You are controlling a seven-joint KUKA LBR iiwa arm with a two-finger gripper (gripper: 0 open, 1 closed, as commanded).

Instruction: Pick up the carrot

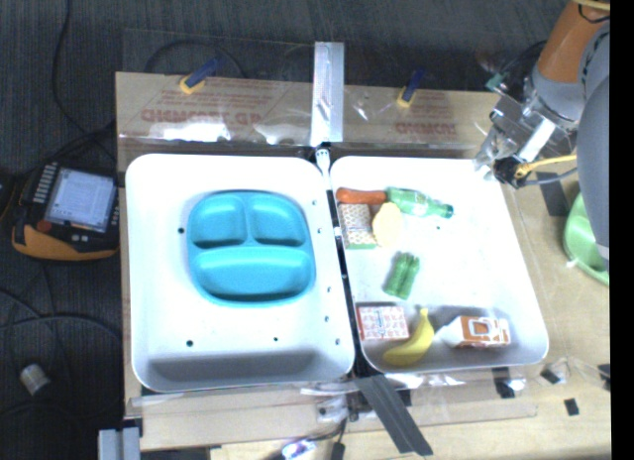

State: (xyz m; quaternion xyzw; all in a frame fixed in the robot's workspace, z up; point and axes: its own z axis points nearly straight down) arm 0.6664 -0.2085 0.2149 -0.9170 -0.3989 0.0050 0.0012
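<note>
small orange toy carrot (359, 195) lies well apart at 9 o'clock from the grey gripper (498, 156), long axis 3-to-9; claw opening can't be told.

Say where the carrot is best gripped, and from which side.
Grip the carrot mid-length, probably from straight above, closing across its narrow width. It lies flat, left-to-right, in the right bin's far left corner; the wall and the bottle crowd its ends.
</note>
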